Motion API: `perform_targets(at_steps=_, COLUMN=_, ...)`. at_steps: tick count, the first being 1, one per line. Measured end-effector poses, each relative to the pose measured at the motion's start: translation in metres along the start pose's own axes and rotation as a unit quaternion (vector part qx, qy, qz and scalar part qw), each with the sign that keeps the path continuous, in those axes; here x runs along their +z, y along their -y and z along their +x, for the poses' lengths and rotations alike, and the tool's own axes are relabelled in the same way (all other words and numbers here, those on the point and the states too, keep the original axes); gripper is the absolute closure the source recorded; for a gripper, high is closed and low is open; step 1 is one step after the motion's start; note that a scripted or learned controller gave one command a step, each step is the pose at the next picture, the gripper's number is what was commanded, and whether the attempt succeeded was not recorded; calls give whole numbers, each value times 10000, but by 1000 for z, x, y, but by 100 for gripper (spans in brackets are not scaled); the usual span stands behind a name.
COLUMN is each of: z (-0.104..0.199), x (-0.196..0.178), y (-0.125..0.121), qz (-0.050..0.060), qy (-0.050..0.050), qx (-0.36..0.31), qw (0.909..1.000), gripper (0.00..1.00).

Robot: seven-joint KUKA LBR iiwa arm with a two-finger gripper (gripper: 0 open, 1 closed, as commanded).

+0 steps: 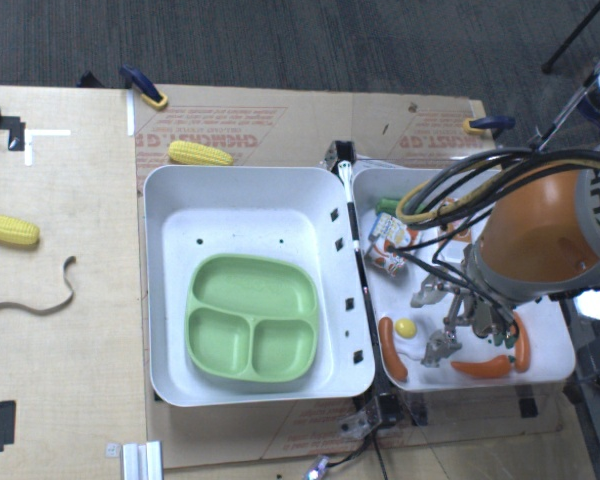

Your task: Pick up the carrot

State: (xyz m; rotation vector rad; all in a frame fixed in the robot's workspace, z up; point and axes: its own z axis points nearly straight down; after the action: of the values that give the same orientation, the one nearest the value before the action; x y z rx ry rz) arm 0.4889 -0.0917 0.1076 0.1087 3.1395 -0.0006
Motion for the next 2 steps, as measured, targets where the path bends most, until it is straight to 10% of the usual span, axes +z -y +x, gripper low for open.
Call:
perform_targets(at_steps=1, z=-52, x=15, y=75, qz=4, qy=28, qx=-914, qw=9958, gripper=0)
perform_targets(at_steps=2, z=-1, x=16, y=48, qz=-3, qy=13, qx=-1026, qw=9947, gripper=0)
